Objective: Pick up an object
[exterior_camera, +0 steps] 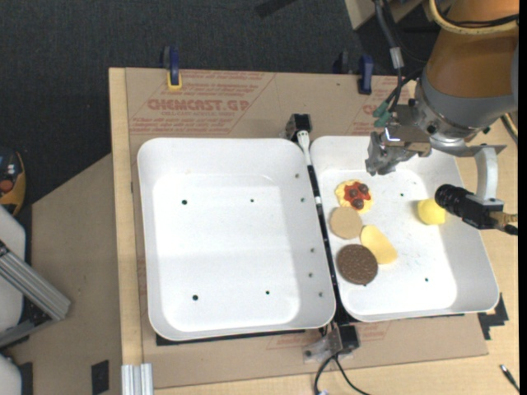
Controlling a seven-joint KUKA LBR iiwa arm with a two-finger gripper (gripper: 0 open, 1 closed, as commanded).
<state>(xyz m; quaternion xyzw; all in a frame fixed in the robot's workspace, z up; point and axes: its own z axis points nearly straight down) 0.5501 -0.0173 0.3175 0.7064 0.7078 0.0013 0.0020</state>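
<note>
Item count, front of the surface (247,360) to back.

Bins: two, shallow, white, side by side on a brown board. The left bin (156,220) shows only a few small dark dots on its floor. The right bin (461,299) carries every loose object.

Objects in the right bin: five.
1. One dark brown round disc (356,264), biscuit-like, nearest the front, close to the bin's left wall.
2. One pale yellow wedge-shaped piece (379,244), touching the brown disc on its right and slightly behind it.
3. One tan round disc (347,222), flat, just behind the brown disc and touching the yellow wedge at its edge.
4. One small yellow rounded lump (430,211), apart from the others, toward the bin's right side, just beside a black cylindrical part of the arm.
5. One yellow piece topped with red and dark spots (355,193), farthest back of the cluster, touching or nearly touching the tan disc.

Clamps: two blue ones at the board's far edge, left (172,62) and right (365,71).

Gripper (380,164): one, hanging over the rear of the right bin, just behind and to the right of the red-spotted piece. Nothing can be seen between its tips; how far apart they stand cannot be told from this angle.
</note>
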